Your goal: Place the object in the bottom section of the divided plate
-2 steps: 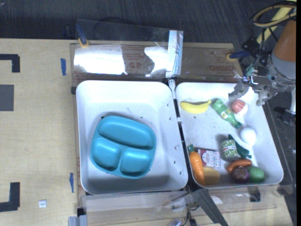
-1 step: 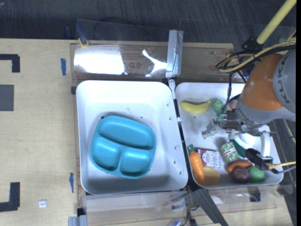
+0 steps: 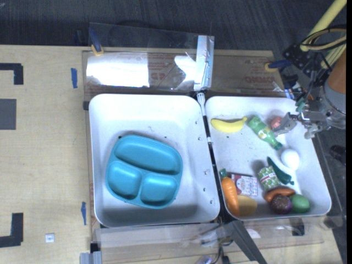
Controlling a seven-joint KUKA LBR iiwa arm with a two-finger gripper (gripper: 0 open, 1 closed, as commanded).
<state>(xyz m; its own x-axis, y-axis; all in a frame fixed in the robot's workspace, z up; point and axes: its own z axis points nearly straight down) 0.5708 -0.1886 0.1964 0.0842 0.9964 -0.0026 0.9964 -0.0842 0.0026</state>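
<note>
I see my tool at the far right edge of the right bin, and I cannot tell how wide it stands. It hangs close to a small grey-red thing. The blue divided plate lies in the left bin. A banana, egg and carrot lie in the right bin. The bench is pale wood.

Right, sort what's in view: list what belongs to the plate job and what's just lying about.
Belongs to the job:
- blue divided plate in the left bin
- gripper, over the right bin's far edge

Which object is to be placed can't be told.

Lying about in the right bin:
- banana
- green bottle
- white egg
- carrot
</note>
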